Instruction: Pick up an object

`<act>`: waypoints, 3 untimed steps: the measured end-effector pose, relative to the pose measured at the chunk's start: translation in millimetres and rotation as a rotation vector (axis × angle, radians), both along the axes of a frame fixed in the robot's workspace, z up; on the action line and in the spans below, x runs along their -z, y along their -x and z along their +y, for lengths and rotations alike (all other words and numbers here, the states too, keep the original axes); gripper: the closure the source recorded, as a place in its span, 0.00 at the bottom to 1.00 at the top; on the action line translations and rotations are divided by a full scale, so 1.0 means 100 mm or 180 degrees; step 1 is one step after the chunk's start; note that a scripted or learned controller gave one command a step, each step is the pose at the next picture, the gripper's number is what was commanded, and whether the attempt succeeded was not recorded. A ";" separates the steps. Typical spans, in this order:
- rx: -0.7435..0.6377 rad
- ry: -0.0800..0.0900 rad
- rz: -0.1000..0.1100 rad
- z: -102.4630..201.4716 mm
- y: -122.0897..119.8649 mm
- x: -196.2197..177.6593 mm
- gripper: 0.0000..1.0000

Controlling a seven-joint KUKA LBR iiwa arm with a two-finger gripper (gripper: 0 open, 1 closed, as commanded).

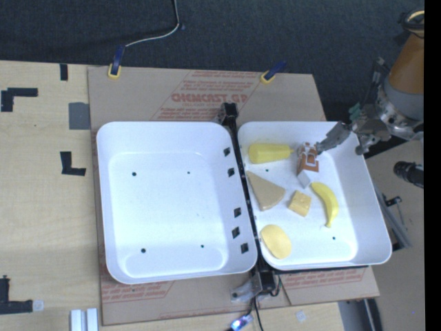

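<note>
1. Gripper (318, 145) reaches in from right, over right bin (358, 205).
2. Orange-white block (309, 161) lies touching or just below its tip, near bin's upper middle.
3. Fingers: spread or pressed together, cannot tell.

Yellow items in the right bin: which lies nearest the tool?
The yellow cylinder at the bin's top, lying level with the tool; banana and round disc lie lower.
</note>
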State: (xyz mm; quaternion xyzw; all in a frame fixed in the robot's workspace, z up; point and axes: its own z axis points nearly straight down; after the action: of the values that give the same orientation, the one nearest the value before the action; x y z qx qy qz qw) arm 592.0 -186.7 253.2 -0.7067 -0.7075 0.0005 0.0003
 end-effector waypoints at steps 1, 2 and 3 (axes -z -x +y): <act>0.0010 -0.0006 -0.0016 -0.37 -0.33 1.74 0.00; -0.0006 0.0007 -0.0016 -0.36 -0.34 1.57 1.00; 0.0000 -0.0004 0.0016 0.16 0.22 1.10 1.00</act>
State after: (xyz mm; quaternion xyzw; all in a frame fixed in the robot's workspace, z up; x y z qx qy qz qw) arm 570.2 -170.6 143.4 -0.7067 -0.7075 0.0018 0.0025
